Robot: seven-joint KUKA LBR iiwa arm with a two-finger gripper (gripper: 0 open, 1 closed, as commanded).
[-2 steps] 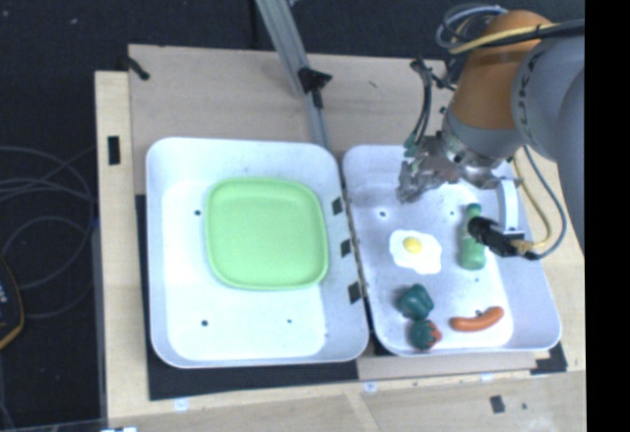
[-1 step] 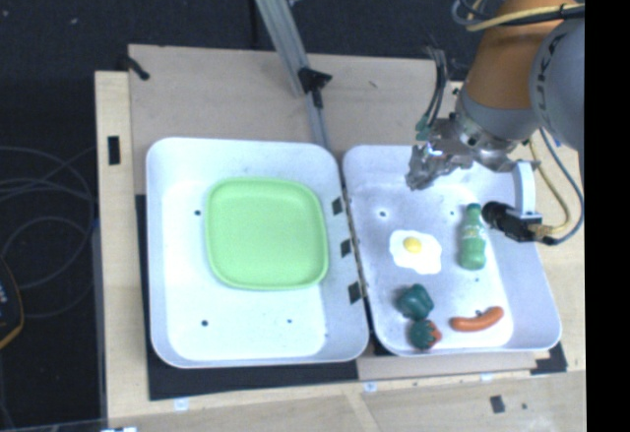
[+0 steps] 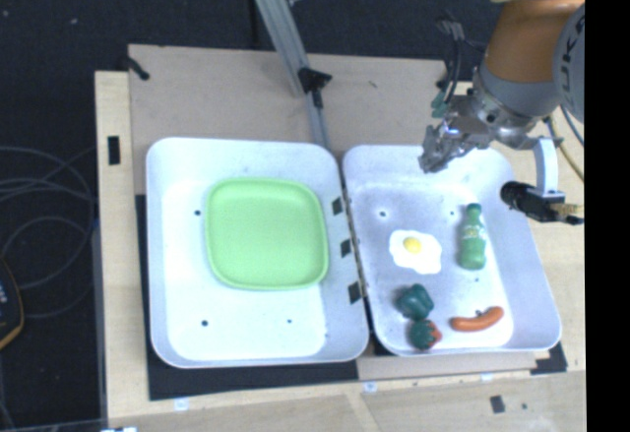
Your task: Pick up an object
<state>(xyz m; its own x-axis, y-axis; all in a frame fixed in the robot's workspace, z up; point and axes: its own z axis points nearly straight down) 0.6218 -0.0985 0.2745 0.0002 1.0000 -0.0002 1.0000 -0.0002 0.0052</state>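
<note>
The gripper (image 3: 436,159) hangs over the top edge of the right bin (image 3: 527,322), in the upper right of the frame. It is too small and dark here to tell how it is set, and nothing can be seen in it.

All the toys lie lower in the frame than the gripper, in the same bin. The egg (image 3: 414,250) is the nearest one. It sits almost straight below the gripper in the picture, a little to the left, flat on the bin floor. The bottle (image 3: 472,237) is just beside the egg, on its right. It lies down and to the right of the gripper, and its long side runs up and down the frame. The pepper (image 3: 414,300) and a small red and green toy (image 3: 424,333) sit near the bottom edge of the bin, well apart from the gripper. The sausage (image 3: 476,321) lies to their right, with its long side running left to right.

So the pick looks like it has not begun. The arm would likely need to come down the frame toward the egg or the bottle.

The left bin (image 3: 177,322) has a green plate (image 3: 266,233) in it, far to the left.
</note>
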